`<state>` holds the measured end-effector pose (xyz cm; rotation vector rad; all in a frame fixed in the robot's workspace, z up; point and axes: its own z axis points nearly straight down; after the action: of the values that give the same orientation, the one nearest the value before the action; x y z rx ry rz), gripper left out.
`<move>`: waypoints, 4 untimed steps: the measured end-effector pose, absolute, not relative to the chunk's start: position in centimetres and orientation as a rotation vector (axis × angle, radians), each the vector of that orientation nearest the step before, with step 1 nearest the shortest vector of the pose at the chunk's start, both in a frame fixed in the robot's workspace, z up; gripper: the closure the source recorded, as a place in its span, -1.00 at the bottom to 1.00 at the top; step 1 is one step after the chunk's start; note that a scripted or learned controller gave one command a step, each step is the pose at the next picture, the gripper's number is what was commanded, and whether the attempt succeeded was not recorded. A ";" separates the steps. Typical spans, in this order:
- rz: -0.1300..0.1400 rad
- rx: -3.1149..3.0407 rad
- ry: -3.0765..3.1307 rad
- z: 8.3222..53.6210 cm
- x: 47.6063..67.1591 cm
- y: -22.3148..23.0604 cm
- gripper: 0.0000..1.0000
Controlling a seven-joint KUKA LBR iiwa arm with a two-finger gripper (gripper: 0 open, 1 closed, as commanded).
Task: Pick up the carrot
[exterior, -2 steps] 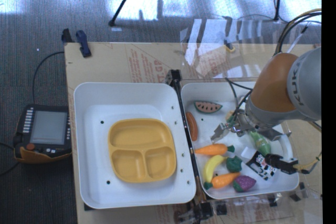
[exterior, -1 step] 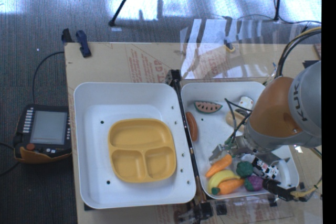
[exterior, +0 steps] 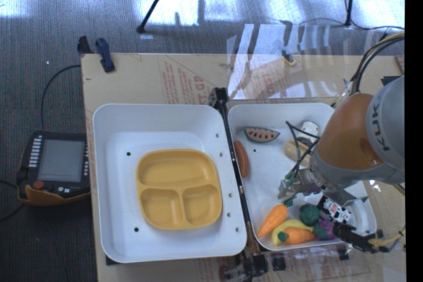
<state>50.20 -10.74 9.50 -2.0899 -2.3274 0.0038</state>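
Grey carpet surrounds the bench [exterior: 165,76], which carries two white bins. Over the right bin [exterior: 264,117] hangs the gripper [exterior: 294,185], just above the carrot [exterior: 272,219]; I cannot tell its state. Orange, green-tipped, the carrot lies slanted beside a banana [exterior: 285,228] near the bin's front edge.

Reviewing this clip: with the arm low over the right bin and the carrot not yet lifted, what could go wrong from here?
1. The carrot lies touching a yellow toy and beside a second orange piece; a grasp could catch the wrong one.
2. The gripper sits above and to the side of the carrot, so closing here may miss it.
3. The carrot is near the bin's front wall, leaving little room.
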 end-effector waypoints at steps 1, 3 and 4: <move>0.005 -2.094 -2.317 10.4 50.2 -10.7 1.00; 0.006 -2.255 -2.171 8.5 47.4 -8.5 -1.00; 0.007 -2.256 -2.159 9.4 47.3 -8.5 1.00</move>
<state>47.34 -8.48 9.40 -2.2562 -2.1595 0.0069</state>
